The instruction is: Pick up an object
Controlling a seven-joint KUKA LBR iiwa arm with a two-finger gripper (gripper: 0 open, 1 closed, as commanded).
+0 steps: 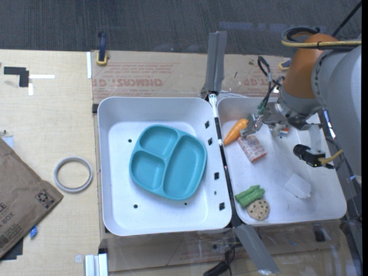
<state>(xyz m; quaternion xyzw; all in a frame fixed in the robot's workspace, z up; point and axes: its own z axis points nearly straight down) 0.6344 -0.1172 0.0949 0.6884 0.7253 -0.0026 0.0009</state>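
a: what's on the left?
b: tape ring (73, 173) on the counter (46, 125), then the left bin (109, 154) with a teal divided plate (168, 162).
a: right bin (322, 206)?
b: orange carrot (236, 130) by the divider, pink packet (252, 148) just beside it, green pea pod (249, 195) touching a cookie (259, 209) at the front.
a: and the hand (255, 123)?
b: low over the carrot and packet; can't tell if it's wide, narrow or gripping.
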